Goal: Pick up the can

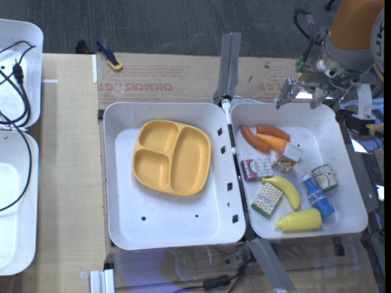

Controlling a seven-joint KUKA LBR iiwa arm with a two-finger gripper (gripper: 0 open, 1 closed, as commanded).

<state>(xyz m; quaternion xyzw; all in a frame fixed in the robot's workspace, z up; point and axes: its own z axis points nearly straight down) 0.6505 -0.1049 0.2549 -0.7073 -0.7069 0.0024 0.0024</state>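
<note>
- can [324,178], a small tin with a grey top and a printed label, lies tilted in the right bin [330,119], close to that bin's right wall.
- just below and left of it lies a blue bottle [318,196], touching or almost touching the tin.
- a yellow mustard bottle [297,220] lies on its side near the front wall of the same bin, just under the blue one.
- a banana [285,190] curves between the blue bottle and a green-and-white speckled packet [267,199].
- a small dark red carton [256,168] sits above the packet, and a brown-and-white box [286,158] is just beside it to the right.
- two carrots [264,137] lie near the back left of the bin, side by side, one end reaching the brown-and-white box.
- gripper [300,94] hangs over the back rim of the right bin, well apart from the can; its two fingers are spread, with nothing between them.
- arm's orange band [357,14] shows at the upper right, above the wrist.
- left bin [122,224] holds a yellow divided plate [172,157] with three compartments, lying flat toward the back of the bin.
- a blue-and-yellow clamp [109,55] rests on the bench behind the left bin.
- black cables [15,96] trail over white trays at the far left.
</note>
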